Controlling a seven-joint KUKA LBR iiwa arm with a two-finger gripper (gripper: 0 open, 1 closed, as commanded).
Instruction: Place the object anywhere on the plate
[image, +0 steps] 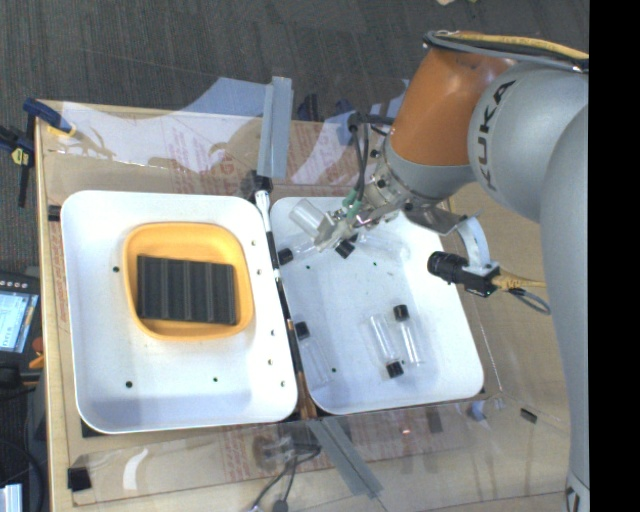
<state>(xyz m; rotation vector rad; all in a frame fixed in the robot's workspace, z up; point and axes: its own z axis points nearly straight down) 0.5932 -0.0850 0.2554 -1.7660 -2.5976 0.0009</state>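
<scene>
A yellow plate (186, 245) with a dark ridged centre lies in the left white bin (100, 370). In the right bin (450, 375), a clear tube-like object with black end caps (397, 340) lies flat toward the near right. My gripper (337, 236) hangs low over the far left corner of the right bin, well away from the plate and up-left of the clear object. A small clear piece (304, 213) sits just left of the gripper; whether it touches the gripper is unclear.
The raised rims where the two bins meet (277, 300) lie between the gripper and the plate. Small black bits (301, 330) lie on the right bin's left side. The arm's orange band and grey body (470, 110) loom over the far right. Cardboard surrounds the bins.
</scene>
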